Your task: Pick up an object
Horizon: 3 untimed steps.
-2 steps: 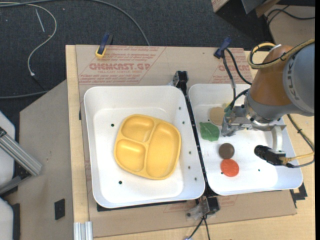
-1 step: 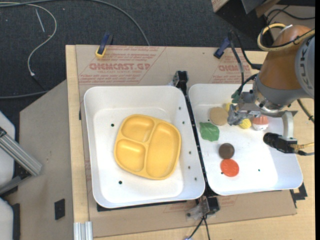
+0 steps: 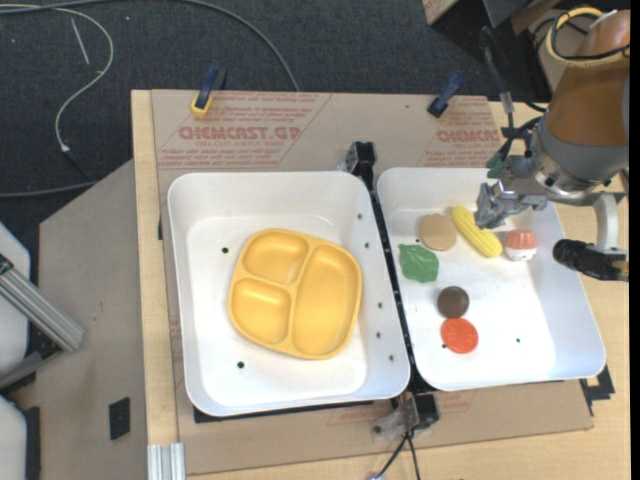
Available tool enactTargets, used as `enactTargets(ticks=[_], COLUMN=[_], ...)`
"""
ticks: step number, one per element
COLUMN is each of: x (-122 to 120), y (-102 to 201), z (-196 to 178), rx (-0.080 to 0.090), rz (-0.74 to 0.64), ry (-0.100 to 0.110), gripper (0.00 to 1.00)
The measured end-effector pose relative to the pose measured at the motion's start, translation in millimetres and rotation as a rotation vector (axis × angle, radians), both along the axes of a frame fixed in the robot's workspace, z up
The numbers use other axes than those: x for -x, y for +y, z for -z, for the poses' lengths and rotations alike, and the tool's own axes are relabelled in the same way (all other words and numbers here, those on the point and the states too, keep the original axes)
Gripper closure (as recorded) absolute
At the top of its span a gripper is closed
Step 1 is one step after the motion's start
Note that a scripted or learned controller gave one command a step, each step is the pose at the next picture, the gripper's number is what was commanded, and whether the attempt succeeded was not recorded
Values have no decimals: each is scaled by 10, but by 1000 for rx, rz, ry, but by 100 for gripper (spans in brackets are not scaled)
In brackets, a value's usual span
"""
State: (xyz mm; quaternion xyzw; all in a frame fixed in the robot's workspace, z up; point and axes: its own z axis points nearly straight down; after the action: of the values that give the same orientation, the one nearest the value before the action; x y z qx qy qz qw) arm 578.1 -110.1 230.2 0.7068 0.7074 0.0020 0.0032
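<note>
Gripper (image 3: 492, 208) hovers near the right bin's (image 3: 570, 353) far edge, just above the yellow corn (image 3: 476, 231); I can't tell its opening, and nothing is visibly held. I'd centre over the corn, straddle its narrow width, then descend squarely.

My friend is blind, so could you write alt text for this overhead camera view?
A robot gripper hangs over the right bin, above a yellow corn cob lying among small toy foods. The left bin holds a yellow divided plate.
</note>
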Motion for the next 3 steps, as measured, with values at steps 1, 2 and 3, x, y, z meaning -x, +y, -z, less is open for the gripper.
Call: enactTargets(ticks=[1, 2, 3], x=[-13, 6, -54], y=[0, 595, 1107], z=[-369, -231, -263], rx=[-1, -5, -3], rz=[-1, -5, -5], ry=[1, 10, 6], gripper=[100, 100, 100])
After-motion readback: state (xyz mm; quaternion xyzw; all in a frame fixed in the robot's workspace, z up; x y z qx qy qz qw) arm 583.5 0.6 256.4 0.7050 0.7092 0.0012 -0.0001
